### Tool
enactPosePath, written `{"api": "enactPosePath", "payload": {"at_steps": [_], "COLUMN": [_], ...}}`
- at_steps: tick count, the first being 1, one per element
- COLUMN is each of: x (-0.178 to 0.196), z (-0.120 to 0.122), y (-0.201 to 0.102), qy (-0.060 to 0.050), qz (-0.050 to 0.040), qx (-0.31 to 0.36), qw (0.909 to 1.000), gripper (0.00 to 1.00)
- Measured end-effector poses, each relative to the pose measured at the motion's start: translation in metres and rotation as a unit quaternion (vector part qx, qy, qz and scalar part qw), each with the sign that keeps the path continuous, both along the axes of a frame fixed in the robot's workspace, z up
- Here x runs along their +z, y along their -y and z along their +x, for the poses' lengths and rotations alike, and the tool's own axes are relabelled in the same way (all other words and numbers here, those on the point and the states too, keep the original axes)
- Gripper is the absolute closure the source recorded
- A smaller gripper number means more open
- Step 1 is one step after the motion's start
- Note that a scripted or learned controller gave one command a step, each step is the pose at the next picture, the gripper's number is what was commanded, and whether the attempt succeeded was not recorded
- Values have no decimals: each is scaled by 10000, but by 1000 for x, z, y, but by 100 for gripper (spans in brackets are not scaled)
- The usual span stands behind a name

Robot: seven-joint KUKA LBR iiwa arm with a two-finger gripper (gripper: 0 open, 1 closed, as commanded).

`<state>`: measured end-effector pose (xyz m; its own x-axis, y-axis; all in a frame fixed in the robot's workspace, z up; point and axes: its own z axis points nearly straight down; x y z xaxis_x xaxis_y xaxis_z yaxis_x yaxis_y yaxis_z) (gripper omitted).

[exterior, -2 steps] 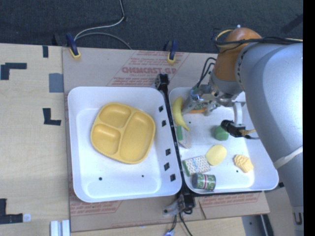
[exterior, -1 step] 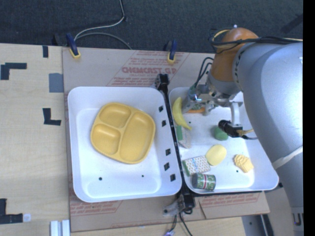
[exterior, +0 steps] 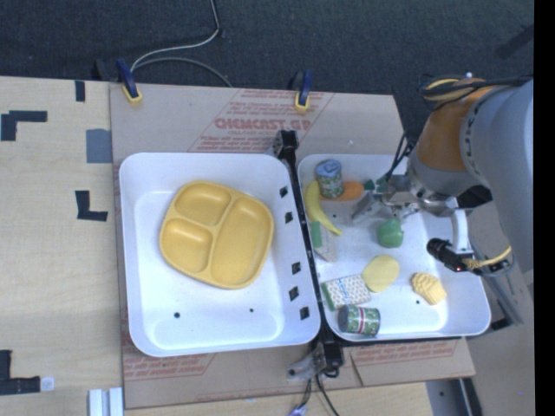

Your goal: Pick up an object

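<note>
1. Left bin (exterior: 143, 258): you've got one yellow divided plate (exterior: 217, 232), lying flat toward the upper middle.
2. Right bin (exterior: 468, 315): small can (exterior: 329, 178) at the top, orange piece (exterior: 350, 190) beside it, banana (exterior: 317, 210) along the left wall, green item (exterior: 389, 231) mid-bin, yellow round piece (exterior: 381, 272), corn-like piece (exterior: 428, 287), patterned packet (exterior: 346, 290), dark can (exterior: 358, 321) on its side at the bottom.
3. Tool (exterior: 379, 201) sits over the right bin, just above the green item; can't tell its grip state.
</note>
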<state>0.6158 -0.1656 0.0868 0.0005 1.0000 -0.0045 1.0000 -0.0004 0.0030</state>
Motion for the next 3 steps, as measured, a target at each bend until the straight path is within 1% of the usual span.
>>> {"api": "enactPosePath", "payload": {"at_steps": [1,2,3], "x": [0,11,98], "z": [-36,-35,-12], "y": [6,6,-135], "qy": [19,24,-13], "qz": [7,1,31], "qx": [7,6,19], "qw": [10000,10000,10000], "gripper": [0,100,100]}}
